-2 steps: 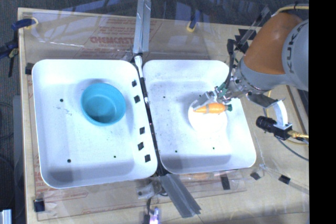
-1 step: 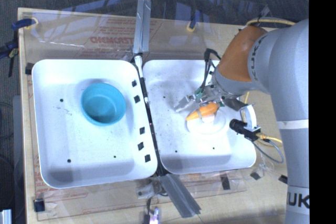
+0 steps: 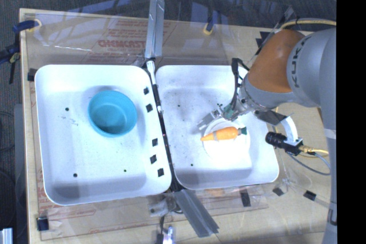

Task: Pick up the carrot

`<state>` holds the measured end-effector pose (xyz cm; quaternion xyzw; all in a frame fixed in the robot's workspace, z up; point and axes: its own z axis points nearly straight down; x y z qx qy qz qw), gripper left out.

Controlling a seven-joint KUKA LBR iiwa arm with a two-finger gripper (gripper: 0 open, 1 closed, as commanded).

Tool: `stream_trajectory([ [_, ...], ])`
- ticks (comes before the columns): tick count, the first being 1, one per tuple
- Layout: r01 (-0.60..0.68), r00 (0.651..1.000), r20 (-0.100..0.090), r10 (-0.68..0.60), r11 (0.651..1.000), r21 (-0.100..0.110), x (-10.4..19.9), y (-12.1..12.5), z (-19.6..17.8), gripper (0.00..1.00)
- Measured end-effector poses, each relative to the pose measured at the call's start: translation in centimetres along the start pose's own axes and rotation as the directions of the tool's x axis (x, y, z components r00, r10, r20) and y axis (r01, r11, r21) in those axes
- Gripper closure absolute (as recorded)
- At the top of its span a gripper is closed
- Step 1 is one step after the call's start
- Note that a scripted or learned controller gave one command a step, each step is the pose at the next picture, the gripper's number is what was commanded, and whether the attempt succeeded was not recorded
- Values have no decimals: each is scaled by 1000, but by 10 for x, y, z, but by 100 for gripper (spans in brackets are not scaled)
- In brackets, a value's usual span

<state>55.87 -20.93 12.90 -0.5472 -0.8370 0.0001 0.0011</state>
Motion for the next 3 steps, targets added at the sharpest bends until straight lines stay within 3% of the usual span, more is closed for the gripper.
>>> stream_trajectory([
  [1, 228, 974, 3, -228, 974, -3, 21, -49, 36, 0],
  [2, 233, 973, 5, -233, 973, -4, 21, -48, 25, 100],
  [3, 233, 973, 5, -233, 973, -4, 21, -48, 25, 0],
])
